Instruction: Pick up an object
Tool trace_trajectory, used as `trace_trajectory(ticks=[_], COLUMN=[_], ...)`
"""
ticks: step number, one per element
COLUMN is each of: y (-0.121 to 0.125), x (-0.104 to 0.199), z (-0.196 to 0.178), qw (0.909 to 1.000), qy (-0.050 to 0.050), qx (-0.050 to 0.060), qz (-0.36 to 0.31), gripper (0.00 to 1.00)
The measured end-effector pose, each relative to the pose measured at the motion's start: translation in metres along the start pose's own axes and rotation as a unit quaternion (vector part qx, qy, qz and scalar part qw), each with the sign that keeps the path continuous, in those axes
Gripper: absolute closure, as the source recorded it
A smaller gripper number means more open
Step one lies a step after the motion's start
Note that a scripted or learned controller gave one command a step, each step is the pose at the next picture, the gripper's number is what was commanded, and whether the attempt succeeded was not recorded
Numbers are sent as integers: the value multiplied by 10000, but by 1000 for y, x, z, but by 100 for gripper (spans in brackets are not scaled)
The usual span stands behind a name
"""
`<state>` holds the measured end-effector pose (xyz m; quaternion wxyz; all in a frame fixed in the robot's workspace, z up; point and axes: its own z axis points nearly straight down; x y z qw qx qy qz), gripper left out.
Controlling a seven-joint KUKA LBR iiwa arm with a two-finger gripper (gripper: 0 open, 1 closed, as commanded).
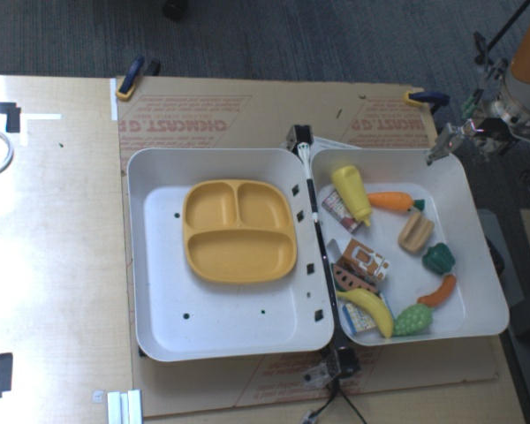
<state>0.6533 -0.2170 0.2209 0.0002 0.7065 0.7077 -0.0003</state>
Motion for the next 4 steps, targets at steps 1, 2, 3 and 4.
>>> trace_trajectory(ticks=[1, 2, 3, 4], y=[6, -38, -37, -47], x=[58, 76, 76, 128], z=[109, 125, 115, 1], qw=[9893, 9862, 9863, 9832], qy=[0, -11, -13, -4], qx=[-5, -38, -49, -12], qz=[-1459, -1655, -1647, -1823], gripper=[0, 0, 100, 100])
